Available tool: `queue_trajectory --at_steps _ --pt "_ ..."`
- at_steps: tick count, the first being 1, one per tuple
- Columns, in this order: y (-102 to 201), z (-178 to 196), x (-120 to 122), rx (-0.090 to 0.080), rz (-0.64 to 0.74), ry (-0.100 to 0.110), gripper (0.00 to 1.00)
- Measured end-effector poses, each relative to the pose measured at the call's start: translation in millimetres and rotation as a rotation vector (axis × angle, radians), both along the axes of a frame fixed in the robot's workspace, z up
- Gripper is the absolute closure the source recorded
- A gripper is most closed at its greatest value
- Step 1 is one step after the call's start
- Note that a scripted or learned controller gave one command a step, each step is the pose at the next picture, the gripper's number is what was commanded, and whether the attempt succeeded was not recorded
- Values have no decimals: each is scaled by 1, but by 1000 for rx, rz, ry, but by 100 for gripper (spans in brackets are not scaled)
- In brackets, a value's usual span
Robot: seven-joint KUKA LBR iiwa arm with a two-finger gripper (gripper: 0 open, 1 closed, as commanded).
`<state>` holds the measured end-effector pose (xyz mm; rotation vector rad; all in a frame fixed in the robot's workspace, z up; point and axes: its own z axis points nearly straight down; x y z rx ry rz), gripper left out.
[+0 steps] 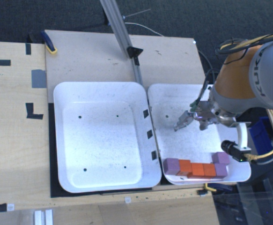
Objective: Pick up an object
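Observation:
Several blocks lie in a row along the front edge of the right bin. A purple block is at the row's left end, then come an orange block and a longer orange block. At the right end lies another purple block. My gripper hangs over the middle of the right bin, well behind the row. It is open, its fingers spread with nothing between them. The left finger slants down to the left.
The left bin stands beside the right one, with small dark clips on their shared wall. A slanted aluminium rail rises behind the bins. A cable and a black connector hang by the right bin's right rim.

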<state>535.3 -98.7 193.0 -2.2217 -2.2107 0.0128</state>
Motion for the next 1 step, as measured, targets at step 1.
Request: queue_trajectory --at_steps 1 --pt "26 -2 36 1 10 -11 0"
